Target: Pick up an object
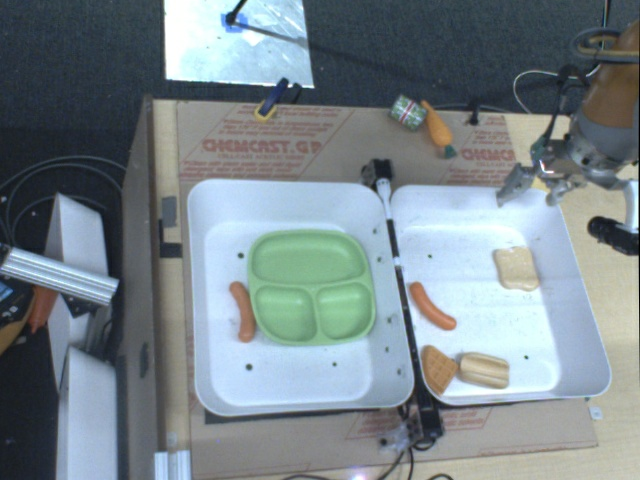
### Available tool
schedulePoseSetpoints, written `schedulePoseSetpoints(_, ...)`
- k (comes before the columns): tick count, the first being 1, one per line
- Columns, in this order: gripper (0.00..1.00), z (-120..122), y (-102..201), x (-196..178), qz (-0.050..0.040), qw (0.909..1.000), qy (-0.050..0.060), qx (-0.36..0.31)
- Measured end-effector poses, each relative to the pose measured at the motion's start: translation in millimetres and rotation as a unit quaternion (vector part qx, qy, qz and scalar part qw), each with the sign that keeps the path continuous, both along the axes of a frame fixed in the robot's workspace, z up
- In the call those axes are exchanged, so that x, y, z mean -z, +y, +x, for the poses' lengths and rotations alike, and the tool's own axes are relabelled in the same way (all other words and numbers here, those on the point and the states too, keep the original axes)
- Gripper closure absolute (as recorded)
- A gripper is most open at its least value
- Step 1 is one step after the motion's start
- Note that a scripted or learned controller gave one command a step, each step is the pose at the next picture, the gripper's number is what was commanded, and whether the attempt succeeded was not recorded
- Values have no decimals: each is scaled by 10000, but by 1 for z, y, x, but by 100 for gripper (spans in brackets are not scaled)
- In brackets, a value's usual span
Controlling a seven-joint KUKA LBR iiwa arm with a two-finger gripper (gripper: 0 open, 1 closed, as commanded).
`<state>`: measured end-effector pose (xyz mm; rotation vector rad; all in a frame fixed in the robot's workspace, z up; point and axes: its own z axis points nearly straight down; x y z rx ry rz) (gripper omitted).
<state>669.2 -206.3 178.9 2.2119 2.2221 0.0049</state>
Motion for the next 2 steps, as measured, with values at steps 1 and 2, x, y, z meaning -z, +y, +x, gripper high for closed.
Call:
schedulePoseSetpoints(1,0,-50,0,92,5,10000,7,8)
schedulePoseSetpoints(2,0,1,0,-44,-3,10000,-5,-1)
